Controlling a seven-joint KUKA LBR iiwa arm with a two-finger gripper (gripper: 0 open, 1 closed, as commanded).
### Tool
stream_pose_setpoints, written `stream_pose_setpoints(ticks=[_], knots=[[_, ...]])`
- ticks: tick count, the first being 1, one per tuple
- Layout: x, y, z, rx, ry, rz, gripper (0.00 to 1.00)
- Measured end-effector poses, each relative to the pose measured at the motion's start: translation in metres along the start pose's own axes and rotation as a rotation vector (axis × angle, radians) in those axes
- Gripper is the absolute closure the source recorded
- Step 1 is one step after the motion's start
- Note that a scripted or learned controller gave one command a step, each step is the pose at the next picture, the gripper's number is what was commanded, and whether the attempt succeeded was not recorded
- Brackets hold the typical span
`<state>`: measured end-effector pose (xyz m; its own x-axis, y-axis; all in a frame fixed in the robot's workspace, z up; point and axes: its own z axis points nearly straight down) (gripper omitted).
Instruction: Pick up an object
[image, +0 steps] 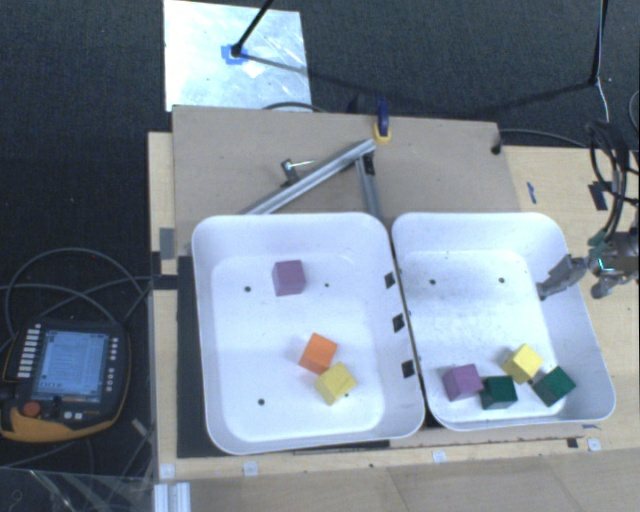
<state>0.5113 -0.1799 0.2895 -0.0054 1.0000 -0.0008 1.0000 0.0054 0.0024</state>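
From the camera above the bench, the claw (578, 277) sits at the far right, over the right rim of the right bin (480, 232). One grey finger (556, 277) reaches leftward over the bin's sloped wall, a second shorter piece shows just to its right, and whether they are spread or pressed together cannot be told at this size. Nothing is seen between them.

Below the claw and slightly to its left, near the front of the right bin, four blocks cluster together: a yellow block (523, 362) lies closest to the claw, a dark green block (553, 385) sits just beside it toward the front right corner, a second green block (497, 391) lies to its left, and a purple block (462, 380) touches that one on the far side from the claw.

Well left of the claw, the left bin (290, 228) holds three more: a purple cube (288, 277) roughly level with the claw, and lower down an orange cube (318, 352) touching a yellow cube (336, 383).
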Motion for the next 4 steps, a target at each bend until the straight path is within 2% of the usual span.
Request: stream_pose_setpoints(ticks=[1, 2, 4], knots=[[0.000, 0.000, 0.000, 0.000, 0.000, 0.001, 0.00], [0.002, 0.001, 0.062, 0.006, 0.002, 0.003, 0.00], [-0.001, 0.002, 0.148, 0.005, 0.001, 0.003, 0.00]])
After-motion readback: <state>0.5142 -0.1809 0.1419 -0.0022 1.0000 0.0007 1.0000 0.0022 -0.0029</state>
